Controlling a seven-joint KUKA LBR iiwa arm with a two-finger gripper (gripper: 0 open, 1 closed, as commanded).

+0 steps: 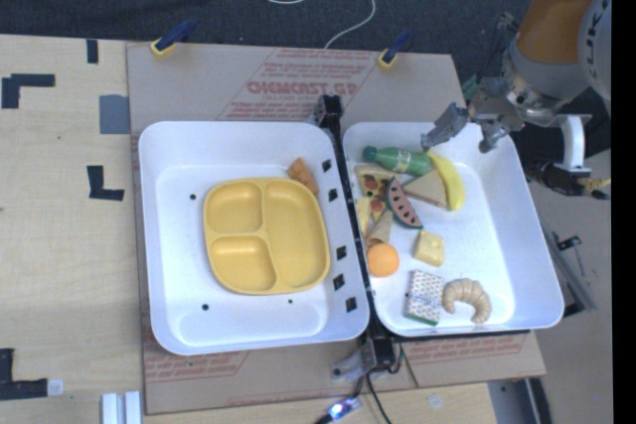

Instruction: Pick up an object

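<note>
My gripper [465, 132] hangs open over the far edge of the right bin [532, 243], its two fingers spread and nothing between them. Just below and left of it lie a green bottle [396, 157] and a yellow banana [449, 182]. Further into the bin sit a watermelon slice [399, 203], a pizza slice [373, 196], a sandwich wedge [425, 188], a cheese cube [429, 247], an orange [383, 259], a croissant [469, 298] and a patterned packet [424, 296].
The left bin [169, 213] holds a yellow divided plate [266, 235] and a small orange-brown food piece [304, 175] by its right wall. A black divider with clips runs between the bins. A cable lies on the dark floor behind the bench.
</note>
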